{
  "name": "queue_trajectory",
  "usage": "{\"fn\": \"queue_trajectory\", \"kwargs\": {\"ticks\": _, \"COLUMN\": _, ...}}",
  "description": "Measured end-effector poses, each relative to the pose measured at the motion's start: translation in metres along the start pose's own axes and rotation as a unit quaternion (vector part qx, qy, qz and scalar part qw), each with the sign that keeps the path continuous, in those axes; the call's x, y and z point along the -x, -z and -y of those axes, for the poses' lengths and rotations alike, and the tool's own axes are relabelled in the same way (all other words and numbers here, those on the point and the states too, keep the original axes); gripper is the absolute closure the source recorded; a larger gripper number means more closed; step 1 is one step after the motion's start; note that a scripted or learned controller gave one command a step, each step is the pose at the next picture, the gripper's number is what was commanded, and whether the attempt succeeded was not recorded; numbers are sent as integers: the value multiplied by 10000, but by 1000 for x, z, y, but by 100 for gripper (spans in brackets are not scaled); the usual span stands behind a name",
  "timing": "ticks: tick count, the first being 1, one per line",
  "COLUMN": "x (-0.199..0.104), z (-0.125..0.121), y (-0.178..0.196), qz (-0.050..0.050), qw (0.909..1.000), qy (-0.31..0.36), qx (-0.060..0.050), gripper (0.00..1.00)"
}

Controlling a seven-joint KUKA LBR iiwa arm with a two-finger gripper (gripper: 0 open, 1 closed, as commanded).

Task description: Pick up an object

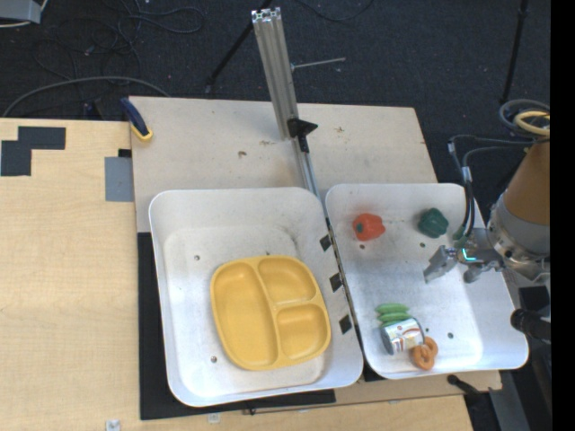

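Step in hand: I judge this the approach; nothing is lifted yet, and every object lies on a bin floor.
My jaws: over the right bin, toward its 3 o'clock side; the two grey fingers look spread apart with nothing between them.
Nearest target: the green object, a small dark-green rounded lump near the bin's 1 o'clock corner, just beside my jaws at their 12 o'clock.
How it looks: smooth, dull and squat, perhaps a toy vegetable; too small to name surely.
Other choices: a red object, rounded with a dark spot on top, lying at 9 o'clock from the green one and apart from it.
Cluster at 6 o'clock: a silver can on its side, a light-green piece touching its upper edge, and an orange ring-like piece against its lower right.
Left bin: holds a yellow divided tray with three compartments.
Next move, as I judge it: shift toward 12 o'clock, centre over the green lump, descend with the fingers straddling it, then close.
Risk: the rounded shape could squirt out sideways, and it lies near the bin wall.
Worktop: pale board beyond the bins at 12 o'clock.
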State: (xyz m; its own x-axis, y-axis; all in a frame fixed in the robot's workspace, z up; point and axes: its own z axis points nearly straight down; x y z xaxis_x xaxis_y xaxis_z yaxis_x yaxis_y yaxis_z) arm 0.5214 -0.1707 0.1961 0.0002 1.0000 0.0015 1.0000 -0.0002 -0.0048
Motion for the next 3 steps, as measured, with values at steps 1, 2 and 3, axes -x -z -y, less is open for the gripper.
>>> {"fn": "queue_trajectory", "kwargs": {"ticks": 1, "x": 0, "z": 0, "y": 1, "qz": 2, "qw": 10000, "qy": 1, "qx": 7, "gripper": 0}}
{"fn": "queue_trajectory", "kwargs": {"ticks": 2, "x": -3, "z": -1, "y": -64, "qz": -5, "qw": 10000, "qy": 2, "qx": -17, "gripper": 0}}
{"fn": "queue_trajectory", "kwargs": {"ticks": 3, "x": -3, "z": -2, "y": -106, "qz": -4, "qw": 10000, "qy": -2, "qx": 21, "gripper": 0}}
